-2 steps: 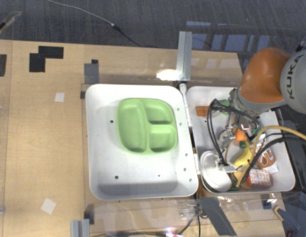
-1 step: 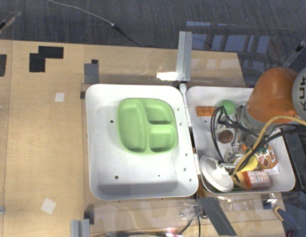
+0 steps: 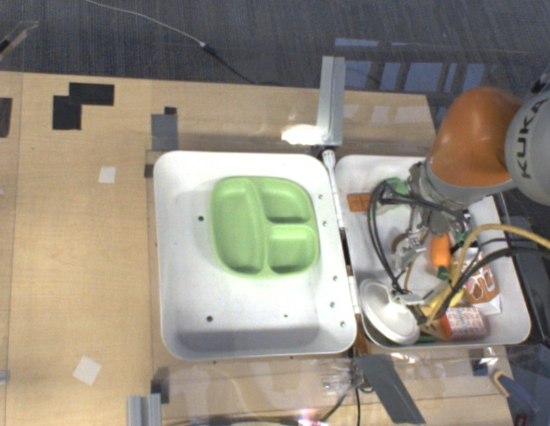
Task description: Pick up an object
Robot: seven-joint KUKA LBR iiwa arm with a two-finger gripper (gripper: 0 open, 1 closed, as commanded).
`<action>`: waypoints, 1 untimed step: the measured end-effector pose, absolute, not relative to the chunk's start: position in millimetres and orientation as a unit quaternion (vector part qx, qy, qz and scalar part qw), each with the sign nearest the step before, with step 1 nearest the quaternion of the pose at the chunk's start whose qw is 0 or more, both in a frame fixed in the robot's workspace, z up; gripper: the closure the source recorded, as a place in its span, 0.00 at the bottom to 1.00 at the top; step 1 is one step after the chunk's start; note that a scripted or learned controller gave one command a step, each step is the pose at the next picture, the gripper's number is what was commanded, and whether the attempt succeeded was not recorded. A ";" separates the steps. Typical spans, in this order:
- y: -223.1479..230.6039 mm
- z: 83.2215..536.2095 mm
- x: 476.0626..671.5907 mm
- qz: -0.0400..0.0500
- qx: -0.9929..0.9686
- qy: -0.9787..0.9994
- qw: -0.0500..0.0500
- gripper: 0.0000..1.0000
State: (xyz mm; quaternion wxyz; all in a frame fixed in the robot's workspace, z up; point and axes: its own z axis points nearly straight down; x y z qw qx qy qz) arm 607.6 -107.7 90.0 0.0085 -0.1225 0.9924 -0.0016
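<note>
Hovering in the right bin (image 3: 514,327), the end effector (image 3: 415,248); finger state impossible to tell.

Green divided tray (image 3: 262,225) in left bin (image 3: 182,327)

"KUK" lettering on grey arm (image 3: 530,140); nothing else legible.

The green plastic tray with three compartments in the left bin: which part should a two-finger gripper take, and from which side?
A guess: grip the green plastic divided tray at its outer rim, coming from above, one finger outside the rim and one inside a compartment. It lies flat and upright in the left white bin, too wide to span whole. Its left rim, beside the long compartment, has bare bin floor next to it.
</note>
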 end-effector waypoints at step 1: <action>-103.2 91.4 559.7 -0.002 -0.095 0.995 0.013 0.00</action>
